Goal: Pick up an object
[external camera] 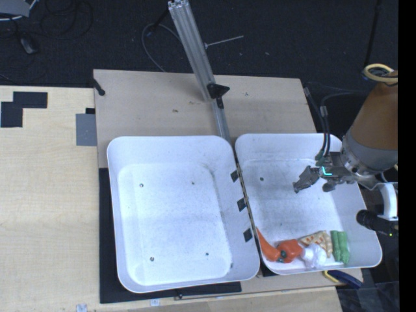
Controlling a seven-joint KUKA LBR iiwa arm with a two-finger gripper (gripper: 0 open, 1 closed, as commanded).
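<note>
As the arm reaches in from the right edge of the view, the scene reads as follows.

Arm: grey body with an orange band (pixel 380 112) above the wrist, positioned over the right side of the right bin (pixel 286 151).

Gripper (pixel 316 181): suspended over the upper middle of the right bin's floor, well apart from the objects at the near edge.

Fingers: two dark fingers point toward the left, spread apart with nothing between them.

Objects, location: grouped in a row along the near wall of the right bin.

Object 1: orange carrot-shaped piece (pixel 265 246), at the left end of the row, close to the divider between the bins.

Object 2: red piece (pixel 290 247), just beside the carrot-shaped piece.

Object 3: tan patterned piece (pixel 316 240), to the right of the red piece.

Object 4: white piece (pixel 314 258), just in front of the tan piece.

Object 5: green piece (pixel 340 246), at the right end of the row.

Left bin (pixel 169 151): white, set side by side with the right bin.

Bench (pixel 156 103): light wood surface bearing both bins; a metal rail (pixel 195 47) slants across its far side.
</note>
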